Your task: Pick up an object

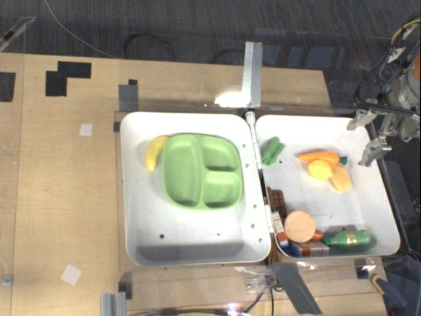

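Bins sit side by side on my bench. From the overhead camera I see the left bin [138,236] holding a green divided tray [200,170], with a yellow banana [154,152] lying against the tray's far-left edge. The right bin [368,203] holds the loose items: a green piece [272,151] near the far-left corner; an orange carrot [320,157], a yellow lemon-like fruit [320,170] touching it, and a tan piece [341,179] just right of that. Along the near wall I make out a round tan disc [300,226], a green bottle [347,240] lying on its side and a dark brown block [275,203]. My gripper [372,139] hangs over the bin's far-right edge, its two fingers spread apart with nothing between them, well right of the carrot.
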You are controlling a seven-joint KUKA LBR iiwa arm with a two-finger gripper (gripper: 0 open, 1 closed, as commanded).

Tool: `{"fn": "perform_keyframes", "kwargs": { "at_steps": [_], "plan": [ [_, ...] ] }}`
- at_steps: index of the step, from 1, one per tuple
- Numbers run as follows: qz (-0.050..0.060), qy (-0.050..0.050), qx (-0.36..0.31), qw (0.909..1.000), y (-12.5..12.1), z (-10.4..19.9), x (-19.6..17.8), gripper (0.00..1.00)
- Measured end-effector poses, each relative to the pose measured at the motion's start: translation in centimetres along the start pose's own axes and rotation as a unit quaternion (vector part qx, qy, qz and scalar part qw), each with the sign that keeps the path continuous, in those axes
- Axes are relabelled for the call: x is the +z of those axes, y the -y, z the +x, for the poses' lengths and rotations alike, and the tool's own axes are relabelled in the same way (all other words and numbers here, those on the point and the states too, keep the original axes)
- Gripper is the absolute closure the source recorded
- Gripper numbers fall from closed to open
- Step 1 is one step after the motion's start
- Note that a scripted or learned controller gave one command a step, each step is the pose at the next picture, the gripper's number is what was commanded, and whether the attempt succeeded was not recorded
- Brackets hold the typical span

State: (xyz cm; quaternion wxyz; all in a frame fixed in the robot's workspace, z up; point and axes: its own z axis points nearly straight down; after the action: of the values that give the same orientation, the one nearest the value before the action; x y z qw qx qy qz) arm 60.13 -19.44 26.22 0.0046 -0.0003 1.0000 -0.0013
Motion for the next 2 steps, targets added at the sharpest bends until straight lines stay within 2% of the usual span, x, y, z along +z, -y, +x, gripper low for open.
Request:
{"fn": "perform_keyframes", "kwargs": {
  "at_steps": [1,2],
  "plan": [
    [-0.003,-0.003,-0.13,0.9916,-4.4,0.5,15.0,0.0],
    [0.0,0.004,-0.161,0.987,-8.6,2.2,17.1,0.0]
  ]
}}
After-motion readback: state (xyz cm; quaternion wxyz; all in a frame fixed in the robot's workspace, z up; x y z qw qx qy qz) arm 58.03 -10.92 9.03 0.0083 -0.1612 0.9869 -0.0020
